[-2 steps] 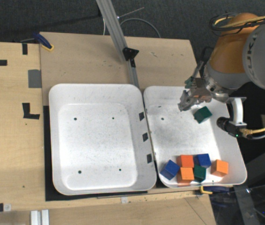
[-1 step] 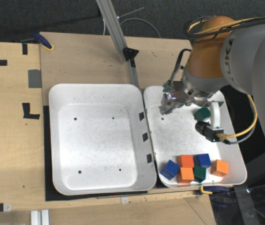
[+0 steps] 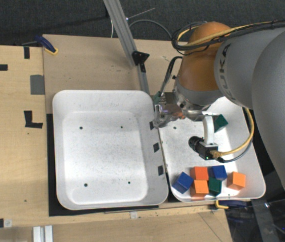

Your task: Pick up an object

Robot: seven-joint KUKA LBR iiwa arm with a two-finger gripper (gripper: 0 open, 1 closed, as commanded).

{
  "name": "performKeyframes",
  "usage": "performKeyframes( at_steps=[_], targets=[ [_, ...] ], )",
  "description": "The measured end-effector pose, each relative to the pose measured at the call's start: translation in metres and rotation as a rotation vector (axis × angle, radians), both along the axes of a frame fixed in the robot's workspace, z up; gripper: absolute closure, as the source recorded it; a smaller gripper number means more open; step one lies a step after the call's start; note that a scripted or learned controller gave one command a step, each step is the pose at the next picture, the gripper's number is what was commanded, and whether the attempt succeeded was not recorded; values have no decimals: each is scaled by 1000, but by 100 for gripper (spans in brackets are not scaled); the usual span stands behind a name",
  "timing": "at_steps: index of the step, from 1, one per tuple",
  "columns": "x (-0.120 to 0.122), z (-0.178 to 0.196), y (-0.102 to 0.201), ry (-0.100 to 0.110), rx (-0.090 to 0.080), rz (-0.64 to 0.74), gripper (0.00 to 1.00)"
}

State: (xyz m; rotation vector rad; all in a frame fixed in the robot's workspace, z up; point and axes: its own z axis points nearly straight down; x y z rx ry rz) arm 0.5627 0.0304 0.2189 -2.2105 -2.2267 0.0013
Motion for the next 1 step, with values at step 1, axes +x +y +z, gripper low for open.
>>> performKeyframes(
  at_steps=[1],
  targets=[
    [-8,8,63,-2,0,2,100]
  ],
)
